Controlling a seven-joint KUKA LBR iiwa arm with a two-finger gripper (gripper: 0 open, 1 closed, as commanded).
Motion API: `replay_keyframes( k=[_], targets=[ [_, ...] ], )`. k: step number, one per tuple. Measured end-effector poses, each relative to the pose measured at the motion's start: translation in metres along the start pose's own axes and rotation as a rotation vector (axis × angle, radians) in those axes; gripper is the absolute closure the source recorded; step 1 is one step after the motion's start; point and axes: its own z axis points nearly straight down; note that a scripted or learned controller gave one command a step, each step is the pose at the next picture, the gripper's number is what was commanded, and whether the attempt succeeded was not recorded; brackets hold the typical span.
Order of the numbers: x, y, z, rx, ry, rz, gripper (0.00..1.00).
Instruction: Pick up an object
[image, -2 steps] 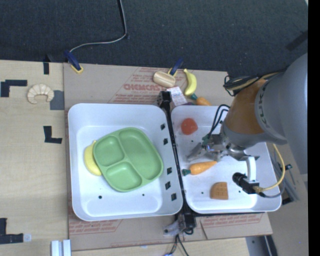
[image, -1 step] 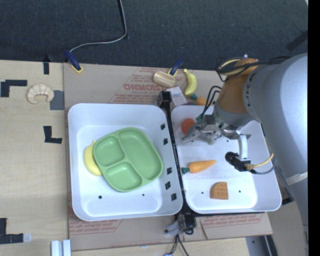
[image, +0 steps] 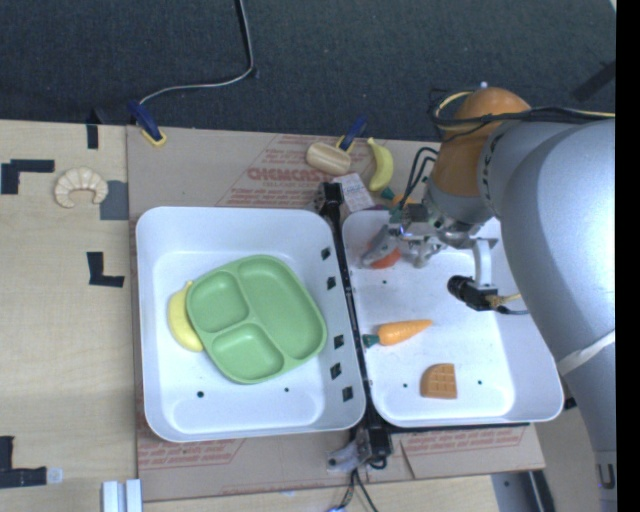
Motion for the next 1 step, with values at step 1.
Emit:
replay_keyframes(
  k=[1],
  targets=[
    [0.0074, 0.0016, 0.0000, -0.013, -0.006, 0.005, 0.00]
  ],
)
